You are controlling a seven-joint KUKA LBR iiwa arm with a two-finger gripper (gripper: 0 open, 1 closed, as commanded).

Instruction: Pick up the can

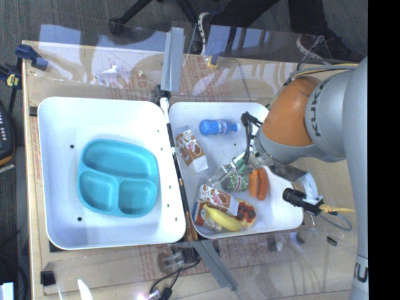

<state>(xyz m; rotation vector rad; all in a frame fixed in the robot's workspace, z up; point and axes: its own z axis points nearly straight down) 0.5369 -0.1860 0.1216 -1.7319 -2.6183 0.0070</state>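
Can (235, 181) lay in the right bin (187, 114), tipped on its side, green and white in the label, just left of the orange hot-dog-like piece (259, 184) and just above the snack packet (215, 200). Taking the can as my landmark: the banana (225, 220) rested below it, near the bin's lower rim; the blue-capped bottle (218, 127) sat well above it; a small brown-and-white carton (189, 149) lay up and to its left. Far to its left, in the other bin (56, 114), sat the blue divided tray (118, 179).

My gripper (245, 165) hung right over the can's upper end, my wrist coming in from the can's right. I could not tell how it was set, since my own wrist and the clutter hid that, nor whether it was touching the can.

By my judgement, I was at the reach-and-descend step, with the grasp not yet confirmed. The next move called for a straddle across the can's round body, clear of the orange piece beside it, then a firm close and a straight lift. A sideways can could roll out, so centring mattered.
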